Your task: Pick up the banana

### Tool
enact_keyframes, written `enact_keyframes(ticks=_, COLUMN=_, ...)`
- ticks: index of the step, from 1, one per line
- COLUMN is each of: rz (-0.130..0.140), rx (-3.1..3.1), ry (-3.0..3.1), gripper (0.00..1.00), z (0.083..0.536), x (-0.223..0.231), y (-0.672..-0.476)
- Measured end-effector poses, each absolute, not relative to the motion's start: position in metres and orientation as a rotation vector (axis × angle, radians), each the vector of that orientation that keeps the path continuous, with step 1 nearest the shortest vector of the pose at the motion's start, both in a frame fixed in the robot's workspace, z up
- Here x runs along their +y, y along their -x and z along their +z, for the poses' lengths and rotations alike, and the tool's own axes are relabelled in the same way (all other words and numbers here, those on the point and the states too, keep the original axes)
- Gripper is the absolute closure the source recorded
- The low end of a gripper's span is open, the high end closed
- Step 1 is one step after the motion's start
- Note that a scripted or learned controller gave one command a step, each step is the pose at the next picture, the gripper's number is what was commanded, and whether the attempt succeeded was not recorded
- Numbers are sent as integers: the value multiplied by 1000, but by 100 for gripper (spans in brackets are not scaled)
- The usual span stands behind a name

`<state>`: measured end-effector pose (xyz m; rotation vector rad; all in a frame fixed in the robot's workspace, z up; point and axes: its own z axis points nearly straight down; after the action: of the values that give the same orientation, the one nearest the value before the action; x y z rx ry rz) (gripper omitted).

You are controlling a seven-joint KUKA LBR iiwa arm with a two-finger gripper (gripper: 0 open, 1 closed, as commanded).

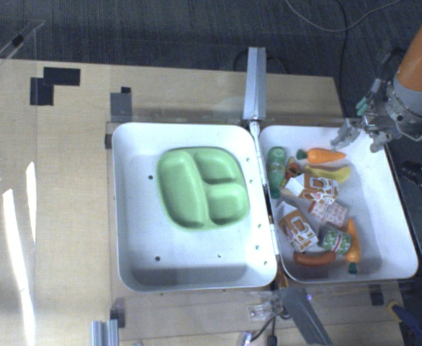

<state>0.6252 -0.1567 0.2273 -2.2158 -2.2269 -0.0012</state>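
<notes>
Banana [332, 171]: lying flat in the right bin [384, 215], near its far wall, yellow, partly tucked under a toy carrot [325, 155]; only a curved strip showing below the carrot.
Carrot: resting across the banana's upper side, so probably in the way of a clean grasp from above.
Gripper [358, 130]: poised over the far rim of the right bin, just beyond the carrot and banana, touching neither; nothing between the fingers.
Finger state: appear spread apart, though small and blurred, so judged rather than certain.
Reason for the pose: likely staged above the target before a descent, since close to the banana's end of the pile.
Clutter: small cartons [319, 193], a green bottle [276, 166] and other toy food heaped toward the middle and near side of the right bin, crowding the banana on its near side.
Left bin [124, 265]: holding a green divided tray [204, 186], set centrally; plausibly a drop-off place.
Progress: pick not yet made.
Risk: catching the carrot instead of the banana.
</notes>
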Motion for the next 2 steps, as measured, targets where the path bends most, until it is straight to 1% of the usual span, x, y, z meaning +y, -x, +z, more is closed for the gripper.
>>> enact_keyframes(ticks=1, rz=0, rx=-2293, ry=2148, gripper=0, z=161, x=-205, y=-643)
enact_keyframes(ticks=2, rz=-4, rx=-2571, ry=1813, gripper=0, z=187, x=-200, y=-641)
